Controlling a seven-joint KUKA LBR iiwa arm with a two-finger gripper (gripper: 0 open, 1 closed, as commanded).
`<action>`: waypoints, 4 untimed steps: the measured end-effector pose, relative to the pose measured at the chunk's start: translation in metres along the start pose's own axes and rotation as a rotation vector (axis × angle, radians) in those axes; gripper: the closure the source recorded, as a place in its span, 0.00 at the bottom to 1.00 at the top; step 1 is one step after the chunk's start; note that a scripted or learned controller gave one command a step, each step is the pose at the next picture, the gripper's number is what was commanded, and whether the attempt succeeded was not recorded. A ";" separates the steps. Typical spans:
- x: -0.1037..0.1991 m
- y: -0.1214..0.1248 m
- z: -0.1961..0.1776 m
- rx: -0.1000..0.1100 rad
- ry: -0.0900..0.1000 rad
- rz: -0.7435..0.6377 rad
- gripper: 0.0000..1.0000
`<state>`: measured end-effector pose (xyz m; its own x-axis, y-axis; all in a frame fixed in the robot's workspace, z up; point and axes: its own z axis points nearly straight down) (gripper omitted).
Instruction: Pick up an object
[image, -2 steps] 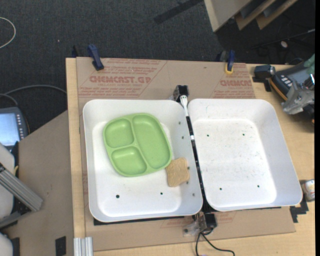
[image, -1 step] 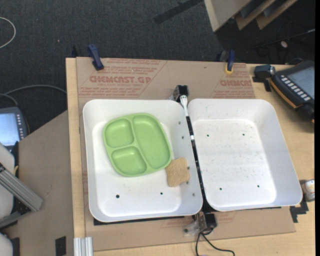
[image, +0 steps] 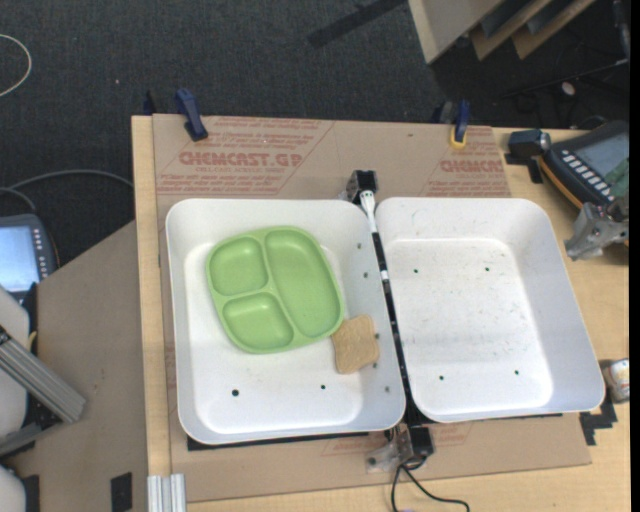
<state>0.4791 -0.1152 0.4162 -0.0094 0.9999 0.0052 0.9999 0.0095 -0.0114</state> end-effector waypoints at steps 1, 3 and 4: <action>-0.031 0.043 -0.127 -0.029 -0.012 0.009 1.00; 0.047 0.000 0.050 0.002 -0.002 0.004 1.00; 0.053 0.000 -0.126 -0.035 -0.007 0.007 1.00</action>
<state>0.4798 -0.0624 0.5429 -0.0021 1.0000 -0.0021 0.9997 0.0022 0.0231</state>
